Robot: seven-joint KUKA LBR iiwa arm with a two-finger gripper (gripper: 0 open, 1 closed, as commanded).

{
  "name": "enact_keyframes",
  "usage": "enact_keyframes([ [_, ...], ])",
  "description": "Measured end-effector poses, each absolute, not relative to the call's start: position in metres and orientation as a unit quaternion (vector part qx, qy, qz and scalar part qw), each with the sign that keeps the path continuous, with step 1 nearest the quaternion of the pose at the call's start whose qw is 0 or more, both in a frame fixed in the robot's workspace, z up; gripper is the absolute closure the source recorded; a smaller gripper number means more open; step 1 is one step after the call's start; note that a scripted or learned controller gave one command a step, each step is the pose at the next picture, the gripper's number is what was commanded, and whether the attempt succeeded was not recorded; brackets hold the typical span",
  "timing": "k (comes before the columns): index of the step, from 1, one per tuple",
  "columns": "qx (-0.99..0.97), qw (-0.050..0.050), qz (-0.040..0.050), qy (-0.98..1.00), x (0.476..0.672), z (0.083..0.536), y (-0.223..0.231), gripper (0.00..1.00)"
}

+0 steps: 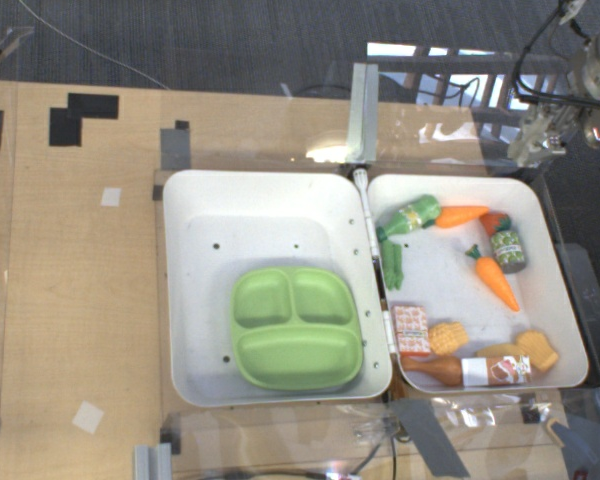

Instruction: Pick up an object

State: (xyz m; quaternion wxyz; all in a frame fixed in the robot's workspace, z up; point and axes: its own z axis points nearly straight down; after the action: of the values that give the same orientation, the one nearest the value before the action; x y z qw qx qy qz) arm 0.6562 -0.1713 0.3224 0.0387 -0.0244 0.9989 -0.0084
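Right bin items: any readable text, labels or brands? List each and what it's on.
No text is legible.
Small red-and-white printed box: print too blurred to read.
Brown plastic bottle with white-and-red label: label blurred.
Small dark jar with red lid: label too small to read.

A pale wooden counter (70,298) carried two shallow white bins touching along a shared edge. In the left bin (195,218) lay a green divided tray (297,328), flat, toward the near right corner, its three compartments bare. The right bin (442,273) sat just beside it. Black angular marks (80,116) showed on the counter's far left, and a pale square patch (111,197) lay nearer. A grey metal post (363,113) stood behind the bins' junction. Beyond was dark carpet floor (230,18) crossed by a thin cable (70,43).
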Motion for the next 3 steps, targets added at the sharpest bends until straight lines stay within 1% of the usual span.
enact_keyframes([
  [3, -0.026, 0.058, -0.013, 0.998, 0.662, 0.365, -0.171, 1.0],
])
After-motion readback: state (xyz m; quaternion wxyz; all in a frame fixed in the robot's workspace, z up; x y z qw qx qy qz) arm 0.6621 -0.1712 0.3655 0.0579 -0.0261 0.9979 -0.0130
